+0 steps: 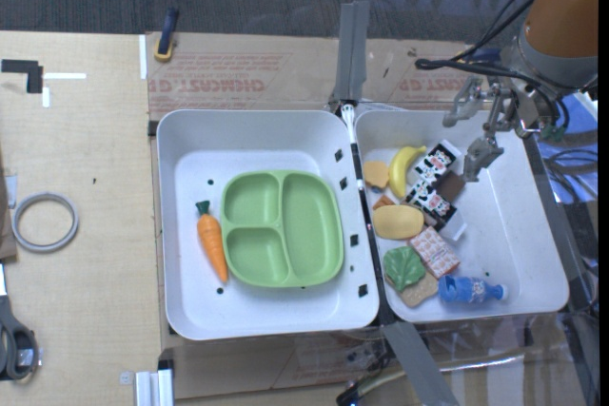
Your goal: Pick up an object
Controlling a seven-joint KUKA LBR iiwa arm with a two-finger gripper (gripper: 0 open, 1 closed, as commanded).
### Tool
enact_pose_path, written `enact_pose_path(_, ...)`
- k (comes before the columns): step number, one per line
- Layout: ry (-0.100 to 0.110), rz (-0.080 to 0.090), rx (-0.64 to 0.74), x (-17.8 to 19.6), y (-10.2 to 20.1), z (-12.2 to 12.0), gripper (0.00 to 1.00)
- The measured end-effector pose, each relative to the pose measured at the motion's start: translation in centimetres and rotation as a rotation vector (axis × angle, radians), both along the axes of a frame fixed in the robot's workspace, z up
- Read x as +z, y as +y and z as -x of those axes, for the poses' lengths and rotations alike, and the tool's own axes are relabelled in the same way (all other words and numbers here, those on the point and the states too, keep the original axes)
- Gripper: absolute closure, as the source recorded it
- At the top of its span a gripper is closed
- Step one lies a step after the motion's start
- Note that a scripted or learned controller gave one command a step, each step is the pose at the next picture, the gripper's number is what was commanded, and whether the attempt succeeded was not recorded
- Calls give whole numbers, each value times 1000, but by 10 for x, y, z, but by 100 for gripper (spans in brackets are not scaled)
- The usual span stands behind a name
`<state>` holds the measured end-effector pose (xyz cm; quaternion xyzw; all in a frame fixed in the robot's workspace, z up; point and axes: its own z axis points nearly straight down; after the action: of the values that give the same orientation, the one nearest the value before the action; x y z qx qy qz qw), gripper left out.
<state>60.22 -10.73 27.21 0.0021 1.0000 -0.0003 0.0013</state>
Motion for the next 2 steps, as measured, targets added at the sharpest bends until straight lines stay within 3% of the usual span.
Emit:
enact_pose_path(1,3,-1,77,-53,-42,123,0)
enact_pose_path(2,-33,7,-39,-157,-36,49,0)
